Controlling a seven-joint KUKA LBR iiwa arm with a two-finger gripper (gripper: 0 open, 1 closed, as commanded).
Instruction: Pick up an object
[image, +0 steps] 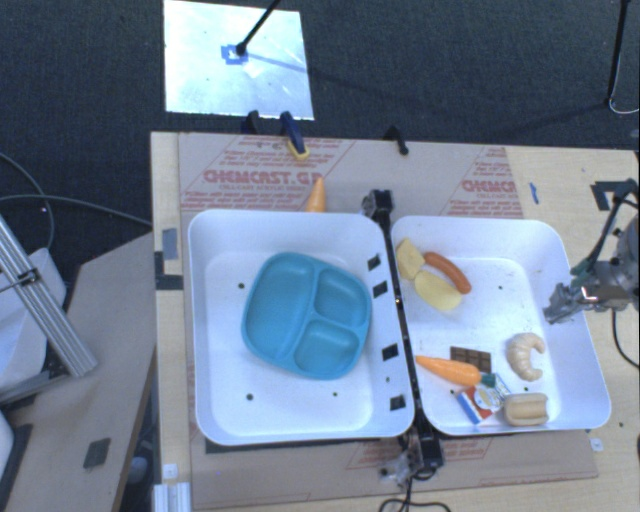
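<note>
The right bin holds several toy foods. Two pale yellow potato pieces and a red sausage lie at its back left. A carrot, a brown chocolate bar, a croissant, a bun and a small red and blue packet lie towards the front. My gripper hangs over the bin's right rim, up and to the right of the croissant, with nothing seen in it.
The left bin bears a blue divided plate. An orange cone-shaped piece rests just behind that bin on the cardboard. A blue and yellow clamp sits at the bench's back edge. Black clips join the bins along the middle.
</note>
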